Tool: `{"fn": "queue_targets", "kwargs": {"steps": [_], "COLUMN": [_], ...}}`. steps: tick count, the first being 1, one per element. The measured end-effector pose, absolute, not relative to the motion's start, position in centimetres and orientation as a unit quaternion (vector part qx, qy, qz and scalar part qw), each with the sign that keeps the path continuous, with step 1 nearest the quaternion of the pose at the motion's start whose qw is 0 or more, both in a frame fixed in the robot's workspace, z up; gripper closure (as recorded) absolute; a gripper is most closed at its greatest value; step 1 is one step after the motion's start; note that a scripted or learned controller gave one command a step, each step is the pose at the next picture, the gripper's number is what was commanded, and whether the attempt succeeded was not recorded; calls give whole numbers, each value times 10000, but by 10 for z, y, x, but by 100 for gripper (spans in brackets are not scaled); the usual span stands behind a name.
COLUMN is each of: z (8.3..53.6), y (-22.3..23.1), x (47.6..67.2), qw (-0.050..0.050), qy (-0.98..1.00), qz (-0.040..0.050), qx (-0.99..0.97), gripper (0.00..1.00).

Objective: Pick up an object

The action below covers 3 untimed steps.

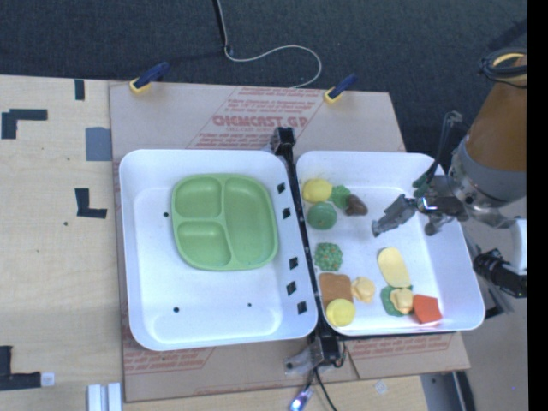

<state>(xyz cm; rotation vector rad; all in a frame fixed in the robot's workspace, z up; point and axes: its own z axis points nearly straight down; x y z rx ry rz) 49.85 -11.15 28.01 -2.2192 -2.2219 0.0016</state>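
One fixed camera looks down aslant on both bins (137, 229).

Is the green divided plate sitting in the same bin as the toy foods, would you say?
No, the plate lies alone in the left bin, while the foods sit in the right bin.

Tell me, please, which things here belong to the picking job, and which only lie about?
For the job:
- gripper
- right bin with toy foods: yellow ball, green ball, broccoli, orange block

Lying about:
- left bin
- green divided plate
- two clamps
- cable
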Motion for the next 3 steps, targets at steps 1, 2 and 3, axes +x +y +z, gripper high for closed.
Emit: {"fn": "queue_targets", "kwargs": {"steps": [1,2,3], "z": [236,248,395], "y": [-8,-14,21], "x": [483,484,485], "qw": [39,17,-48], "qy": [-7110,-7079,-7094], "qz": [14,14,-66], "qx": [-7032,-7063,-7048], "gripper": [0,100,100]}}
